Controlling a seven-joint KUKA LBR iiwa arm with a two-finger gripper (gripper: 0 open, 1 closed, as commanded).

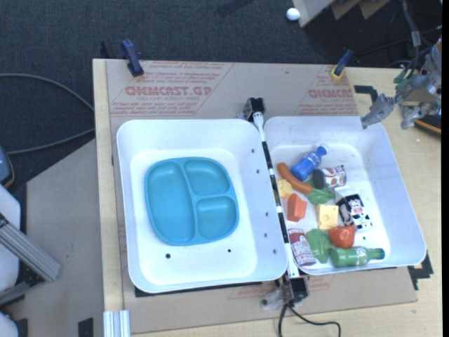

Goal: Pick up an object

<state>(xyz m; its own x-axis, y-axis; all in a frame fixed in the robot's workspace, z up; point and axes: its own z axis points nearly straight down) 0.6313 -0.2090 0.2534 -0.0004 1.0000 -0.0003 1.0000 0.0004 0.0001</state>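
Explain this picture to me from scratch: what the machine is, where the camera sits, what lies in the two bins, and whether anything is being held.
One camera looks down at a slant on a bench covered with printed cardboard. Two shallow white bins sit side by side on it. The left bin holds a blue plate with three compartments. The right bin holds a heap of small toy groceries, among them a blue bottle, a green bottle, an orange carrot-like stick and a small can. The machine is a robot arm that reaches in from the right. Its hand shows at the upper right, above the far corner of the right bin, away from the heap. It is too small and blurred to read in detail, but nothing from the heap sits in it, so no object has been picked up yet.
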